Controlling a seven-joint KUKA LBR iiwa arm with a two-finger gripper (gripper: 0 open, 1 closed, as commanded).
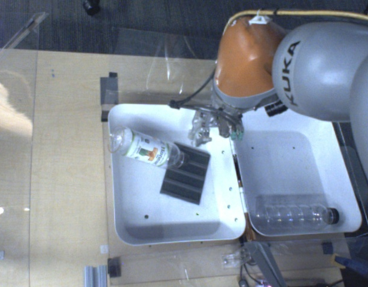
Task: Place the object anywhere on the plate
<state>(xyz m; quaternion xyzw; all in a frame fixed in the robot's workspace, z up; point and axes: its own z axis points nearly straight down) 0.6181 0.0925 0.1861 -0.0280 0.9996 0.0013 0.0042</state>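
A black ribbed plate [186, 175] lies flat in the middle of the left bin [130, 220]. A clear plastic bottle with a white and green label [145, 147] lies on its side to the plate's left, and one of its ends rests over the plate's upper left corner. My gripper [200, 131] hangs over the back right part of the left bin, just behind the plate's far edge and to the right of the bottle. Nothing shows in its grasp.
A second clear bottle with a dark cap [294, 215] lies along the front wall of the right bin [279, 142]. The arm's orange and grey wrist [255, 58] covers the back of both bins. A black cable runs leftward from the wrist.
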